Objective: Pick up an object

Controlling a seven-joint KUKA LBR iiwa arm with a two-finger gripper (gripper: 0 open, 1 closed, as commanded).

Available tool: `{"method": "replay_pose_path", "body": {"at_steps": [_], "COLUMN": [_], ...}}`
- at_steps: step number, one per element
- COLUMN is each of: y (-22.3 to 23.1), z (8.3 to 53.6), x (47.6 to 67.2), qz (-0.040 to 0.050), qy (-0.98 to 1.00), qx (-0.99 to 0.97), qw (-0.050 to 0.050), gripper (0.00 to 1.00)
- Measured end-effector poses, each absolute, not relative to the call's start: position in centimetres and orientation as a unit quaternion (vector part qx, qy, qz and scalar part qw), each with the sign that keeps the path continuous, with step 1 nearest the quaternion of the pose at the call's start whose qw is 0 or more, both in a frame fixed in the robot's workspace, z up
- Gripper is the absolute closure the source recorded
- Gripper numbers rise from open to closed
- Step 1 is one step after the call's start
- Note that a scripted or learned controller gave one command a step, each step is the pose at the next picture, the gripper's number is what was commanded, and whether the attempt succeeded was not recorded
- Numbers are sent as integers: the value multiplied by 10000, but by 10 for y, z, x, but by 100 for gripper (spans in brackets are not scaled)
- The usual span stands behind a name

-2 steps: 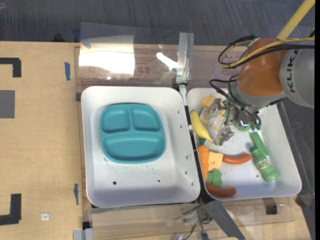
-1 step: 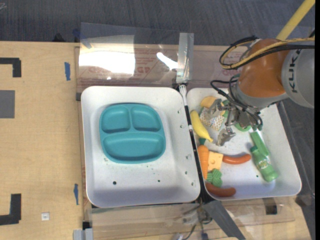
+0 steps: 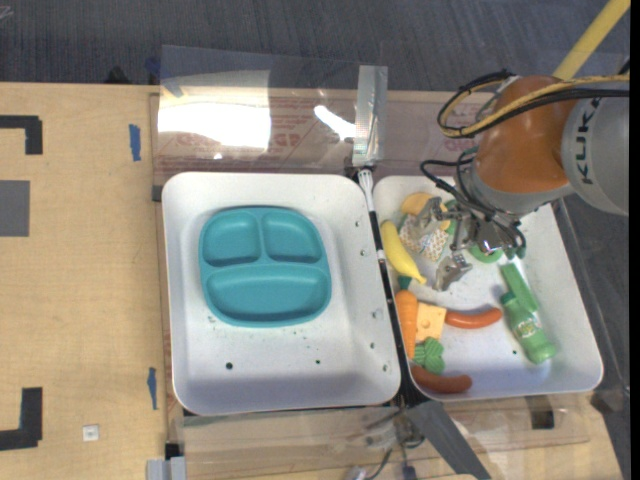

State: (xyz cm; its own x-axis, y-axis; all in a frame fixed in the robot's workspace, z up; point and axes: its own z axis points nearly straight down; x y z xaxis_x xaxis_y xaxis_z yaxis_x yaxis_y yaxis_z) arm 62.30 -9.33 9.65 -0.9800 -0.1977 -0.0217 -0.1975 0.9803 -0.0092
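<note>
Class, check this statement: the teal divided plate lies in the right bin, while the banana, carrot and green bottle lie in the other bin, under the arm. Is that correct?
One detail is wrong. The camera view shows the teal divided plate in the left bin, not the right. The banana, carrot and green bottle do lie in the other bin, where the arm reaches in.

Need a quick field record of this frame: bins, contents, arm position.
left bin: holds a teal divided plate
right bin: toy food, including a banana, carrot, cheese wedge, green bottle, two sausages
arm: reaches in from the right, over the right bin's far side
tool: low among the toys, near the banana
grasp: cannot tell
</note>
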Motion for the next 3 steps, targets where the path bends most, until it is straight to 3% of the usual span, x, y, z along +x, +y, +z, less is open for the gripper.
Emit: {"method": "replay_pose_path", "body": {"at_steps": [1, 2, 3], "y": [-95, -120, -147], "z": [97, 89, 89], "x": [619, 526, 572], "qz": [13, -7, 1], "qy": [9997, 9972, 9956], "qx": [228, 747, 939], "qw": [117, 63, 60], "gripper": [0, 0, 0]}}
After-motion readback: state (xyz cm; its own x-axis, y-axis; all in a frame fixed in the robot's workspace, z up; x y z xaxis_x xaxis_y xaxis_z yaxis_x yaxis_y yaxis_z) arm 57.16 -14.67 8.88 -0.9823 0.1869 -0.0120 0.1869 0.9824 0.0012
